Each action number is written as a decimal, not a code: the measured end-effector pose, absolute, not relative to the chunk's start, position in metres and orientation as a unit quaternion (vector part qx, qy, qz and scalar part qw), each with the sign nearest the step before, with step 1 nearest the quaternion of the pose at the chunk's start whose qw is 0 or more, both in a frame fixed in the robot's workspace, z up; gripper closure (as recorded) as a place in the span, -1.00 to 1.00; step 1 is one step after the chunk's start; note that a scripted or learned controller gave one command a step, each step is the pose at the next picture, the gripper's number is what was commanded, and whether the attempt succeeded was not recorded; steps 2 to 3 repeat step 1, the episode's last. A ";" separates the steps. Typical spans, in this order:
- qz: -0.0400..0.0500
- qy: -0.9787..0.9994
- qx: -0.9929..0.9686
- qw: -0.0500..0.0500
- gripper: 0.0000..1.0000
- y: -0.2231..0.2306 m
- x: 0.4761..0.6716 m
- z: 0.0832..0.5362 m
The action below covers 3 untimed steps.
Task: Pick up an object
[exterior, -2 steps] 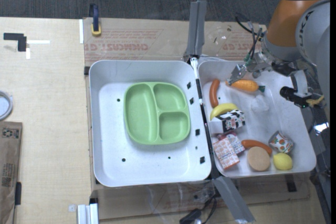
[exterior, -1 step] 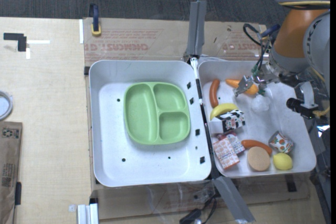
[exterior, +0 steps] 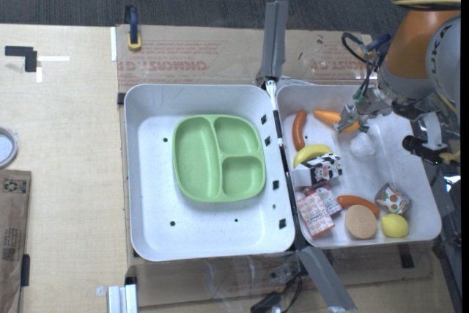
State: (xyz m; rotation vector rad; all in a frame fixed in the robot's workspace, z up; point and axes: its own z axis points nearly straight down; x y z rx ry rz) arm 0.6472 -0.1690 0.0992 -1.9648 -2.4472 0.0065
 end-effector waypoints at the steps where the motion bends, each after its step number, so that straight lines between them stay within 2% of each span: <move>1: 0.001 -0.761 -0.649 0.001 1.00 -0.115 0.633 0.213; 3: 0.001 -0.761 -0.649 0.001 1.00 -0.115 0.633 0.213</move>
